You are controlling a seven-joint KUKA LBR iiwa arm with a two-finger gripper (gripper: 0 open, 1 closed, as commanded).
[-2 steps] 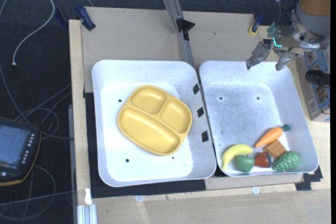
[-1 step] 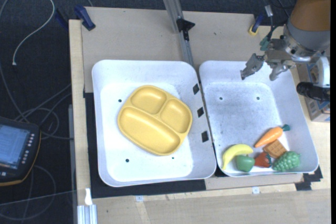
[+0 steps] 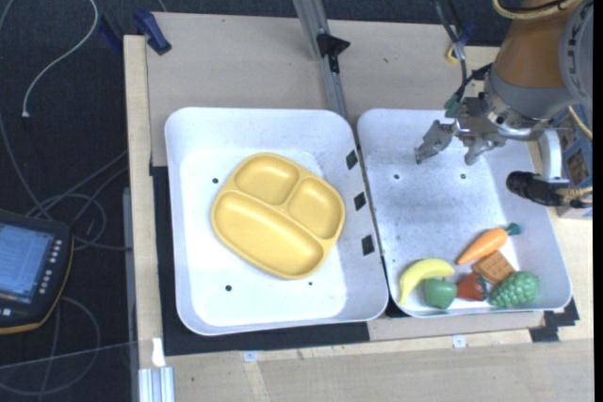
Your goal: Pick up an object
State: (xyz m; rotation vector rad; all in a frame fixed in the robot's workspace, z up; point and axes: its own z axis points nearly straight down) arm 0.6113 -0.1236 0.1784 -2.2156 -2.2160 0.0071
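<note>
Toys crowd the right bin's [image 3: 415, 231] near corner: banana [image 3: 419, 275], green apple [image 3: 438, 293], carrot [image 3: 485, 245], broccoli [image 3: 514, 289]; our gripper [image 3: 452, 144] hangs open and empty, well apart from them; descending there, we judge its fingers might jam between touching pieces.

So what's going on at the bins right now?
The arm's hand hangs over the upper part of the right bin, with nothing between its fingers. The toy food sits bunched in that bin's near corner: banana, green apple, carrot and broccoli. A yellow divided plate lies in the left bin.
</note>
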